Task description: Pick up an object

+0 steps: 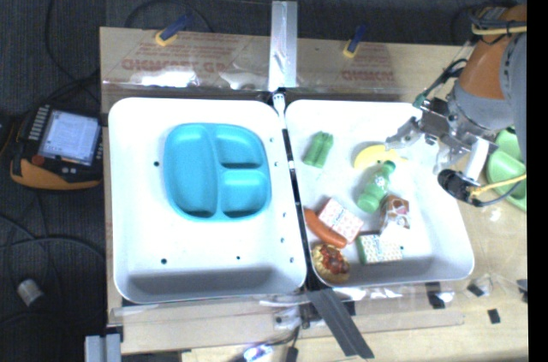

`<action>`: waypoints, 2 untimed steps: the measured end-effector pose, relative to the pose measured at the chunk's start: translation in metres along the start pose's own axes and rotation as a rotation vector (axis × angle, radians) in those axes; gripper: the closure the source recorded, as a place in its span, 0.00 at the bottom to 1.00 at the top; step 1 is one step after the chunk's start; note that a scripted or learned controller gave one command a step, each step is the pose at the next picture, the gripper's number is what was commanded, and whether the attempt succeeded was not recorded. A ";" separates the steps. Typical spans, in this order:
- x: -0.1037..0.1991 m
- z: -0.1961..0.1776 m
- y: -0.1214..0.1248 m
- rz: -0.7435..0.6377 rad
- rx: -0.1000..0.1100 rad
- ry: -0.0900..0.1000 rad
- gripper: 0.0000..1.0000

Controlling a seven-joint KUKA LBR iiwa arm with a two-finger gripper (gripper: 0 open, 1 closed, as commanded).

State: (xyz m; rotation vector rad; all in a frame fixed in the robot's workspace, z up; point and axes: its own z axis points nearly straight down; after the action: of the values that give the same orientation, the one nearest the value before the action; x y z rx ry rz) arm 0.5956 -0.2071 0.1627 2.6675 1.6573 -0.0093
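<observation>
The right bin [445,253] holds several small items: a green can [318,149], a yellow banana-shaped piece [371,155], a green bottle [374,187], a brown and white figure [396,213], a pink and white box [341,219], an orange carrot [320,228], a green box [379,249] and a red berry cluster [330,262]. My gripper [404,134] hangs over the bin's upper right part, just right of the yellow piece and above the green bottle. I see nothing held in it.
The left bin [137,258] carries a blue divided plate [218,169]. A metal post [283,44] stands behind the divider between the bins. Green objects [507,168] lie on the bench beyond the right bin's wall, under the arm.
</observation>
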 end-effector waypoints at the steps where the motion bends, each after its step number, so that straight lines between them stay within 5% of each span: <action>1: 0.050 -0.010 -0.031 0.090 0.003 0.003 0.00; 2: 0.095 0.044 -0.006 0.062 0.001 0.000 0.00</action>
State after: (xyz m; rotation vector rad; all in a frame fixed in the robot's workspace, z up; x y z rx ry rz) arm 0.6318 -0.1193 0.1178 2.7184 1.5743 -0.0110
